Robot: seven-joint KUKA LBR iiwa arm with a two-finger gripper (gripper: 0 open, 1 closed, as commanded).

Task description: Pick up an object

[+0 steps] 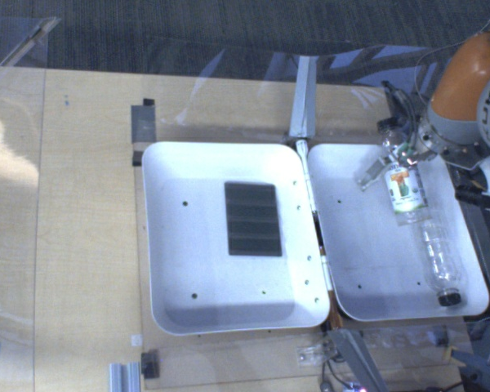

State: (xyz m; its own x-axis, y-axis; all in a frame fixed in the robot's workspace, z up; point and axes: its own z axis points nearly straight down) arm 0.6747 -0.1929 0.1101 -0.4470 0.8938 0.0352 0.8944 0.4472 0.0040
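Pincer (398,155), its opening unclear, sat over a small labelled bottle (404,189) in the right bin (367,292); bottle looked light, stiff, slippery plastic, best gripped across its labelled middle.

A flat black ribbed rectangular pad (253,219) lies near the middle of the left shallow white plastic bin (167,300). A grey metal post (302,96) stands at the far edge of the pale wooden bench (73,219), between the bins.
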